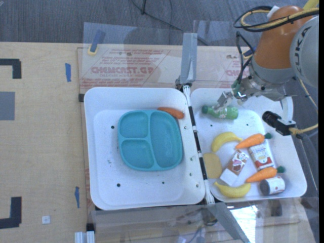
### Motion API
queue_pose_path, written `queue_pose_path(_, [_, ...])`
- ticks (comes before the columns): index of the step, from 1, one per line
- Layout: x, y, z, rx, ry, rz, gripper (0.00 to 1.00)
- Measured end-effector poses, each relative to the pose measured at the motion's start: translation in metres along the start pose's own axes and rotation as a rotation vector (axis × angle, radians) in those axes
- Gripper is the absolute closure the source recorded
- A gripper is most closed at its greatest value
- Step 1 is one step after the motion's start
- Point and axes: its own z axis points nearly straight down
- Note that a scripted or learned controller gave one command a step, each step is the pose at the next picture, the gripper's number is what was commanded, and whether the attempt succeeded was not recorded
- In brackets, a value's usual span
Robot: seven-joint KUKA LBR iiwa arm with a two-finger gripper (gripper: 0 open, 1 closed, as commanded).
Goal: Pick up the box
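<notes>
Two small cartons lie in the right bin (298, 178): a white and red box (236, 165) near the middle, and an orange-red box (261, 156) just to its right. My gripper (228, 98) hangs over the bin's far left corner, directly above a green bottle (220, 112) lying on its side. It is well away from both boxes and nothing shows in its grasp. The grey arm with its orange band (276, 34) comes in from the upper right.
Around the boxes lie two carrots (249, 141) (263, 174), two bananas (225, 140) (233, 189), a yellow slice (212, 165) and a small can (273, 186). The left bin (101, 186) holds a teal divided plate (150, 139) and an orange sausage-shaped item (171, 113).
</notes>
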Motion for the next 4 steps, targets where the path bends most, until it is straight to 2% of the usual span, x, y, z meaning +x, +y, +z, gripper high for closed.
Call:
queue_pose_path(1, [-0.041, -0.033, 0.083, -0.003, -0.001, -0.035, 0.00])
queue_pose_path(2, [-0.010, -0.133, 0.018, 0.004, 0.004, 0.077, 0.00])
queue_pose_path(3, [-0.054, -0.163, 0.077, -0.016, -0.008, 0.146, 0.00])
queue_pose_path(4, [-0.068, -0.168, 0.075, -0.018, 0.002, 0.104, 0.00])
